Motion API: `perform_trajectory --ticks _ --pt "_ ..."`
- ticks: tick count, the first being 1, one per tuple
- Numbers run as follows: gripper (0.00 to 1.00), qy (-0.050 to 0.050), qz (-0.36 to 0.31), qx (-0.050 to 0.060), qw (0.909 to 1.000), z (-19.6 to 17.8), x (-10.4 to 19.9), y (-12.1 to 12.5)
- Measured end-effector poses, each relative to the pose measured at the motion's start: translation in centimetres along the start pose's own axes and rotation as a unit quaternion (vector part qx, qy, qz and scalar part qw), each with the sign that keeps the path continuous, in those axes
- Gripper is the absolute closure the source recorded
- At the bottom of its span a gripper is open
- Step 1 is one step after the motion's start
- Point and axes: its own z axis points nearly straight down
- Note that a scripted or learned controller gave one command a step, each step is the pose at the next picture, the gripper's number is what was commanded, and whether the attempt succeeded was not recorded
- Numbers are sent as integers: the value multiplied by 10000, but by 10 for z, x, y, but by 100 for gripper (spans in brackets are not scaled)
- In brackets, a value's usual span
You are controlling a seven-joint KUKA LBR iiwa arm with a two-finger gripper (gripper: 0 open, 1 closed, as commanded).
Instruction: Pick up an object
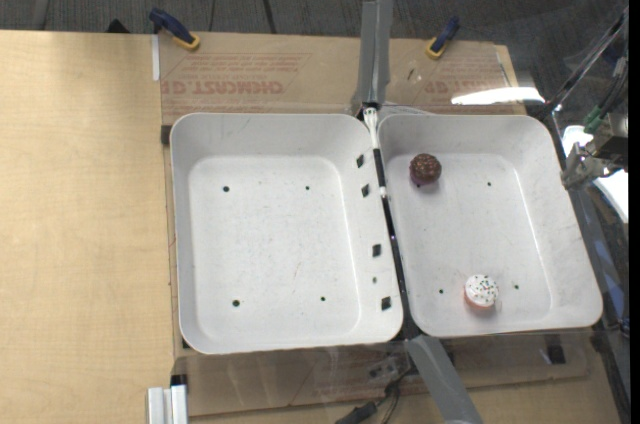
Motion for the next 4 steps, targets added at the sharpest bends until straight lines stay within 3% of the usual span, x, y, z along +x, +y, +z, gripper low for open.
perform_trajectory --ticks 1,2,3,4 --pt "0 1 -3 2 10000 0 1 0" --pt "0 15 453 23 9990 152 32 -64" --pt "0 2 1076 13 9942 146 42 24" --pt "0 13 978 9 9952 168 76 -51"
